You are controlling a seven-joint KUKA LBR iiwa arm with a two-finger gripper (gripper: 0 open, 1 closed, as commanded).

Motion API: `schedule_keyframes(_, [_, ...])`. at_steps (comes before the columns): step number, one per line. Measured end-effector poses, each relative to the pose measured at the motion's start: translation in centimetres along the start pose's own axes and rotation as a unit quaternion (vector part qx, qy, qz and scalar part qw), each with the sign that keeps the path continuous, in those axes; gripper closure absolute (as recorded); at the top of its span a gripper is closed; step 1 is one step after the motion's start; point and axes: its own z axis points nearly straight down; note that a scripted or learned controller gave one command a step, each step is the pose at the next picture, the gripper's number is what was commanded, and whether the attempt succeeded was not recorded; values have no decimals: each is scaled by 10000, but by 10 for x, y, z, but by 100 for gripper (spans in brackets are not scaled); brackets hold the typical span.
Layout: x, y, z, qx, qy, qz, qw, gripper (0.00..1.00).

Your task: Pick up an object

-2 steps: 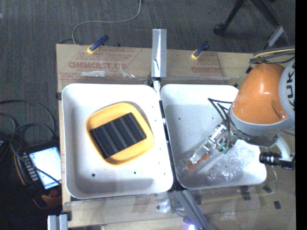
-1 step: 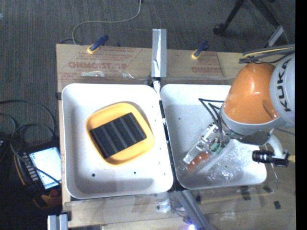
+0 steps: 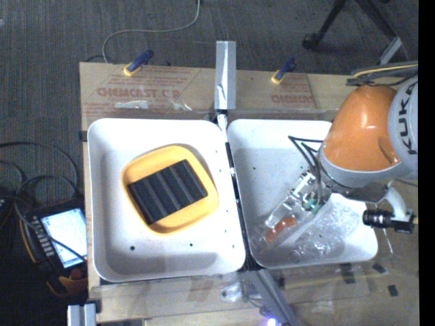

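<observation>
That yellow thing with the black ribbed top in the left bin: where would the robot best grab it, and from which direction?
Probably from straight above, closing across the two long sides of the yellow object. It lies flat and tilted in the left bin, with bare floor all round, so the pincer's fingers have room to come down on both sides. Its rounded yellow rim looks easier to pinch than the ribbed black top, which offers no edge.

One fixed camera up high, looking down at a slant on the surface (image 3: pixel 204 87), far enough back to take in both white bins: left bin (image 3: pixel 109 141), right bin (image 3: pixel 258 141). The arm (image 3: pixel 363 141) reaches in from the right, and dark floor (image 3: pixel 68 19) runs along the top.
</observation>
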Motion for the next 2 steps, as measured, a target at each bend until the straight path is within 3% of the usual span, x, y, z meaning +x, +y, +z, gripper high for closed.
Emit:
schedule_keyframes(1, [-94,-62,29,-31,-50,1213,9926,0])
schedule_keyframes(2, [-99,20,92,-62,-68,1937,9810,0])
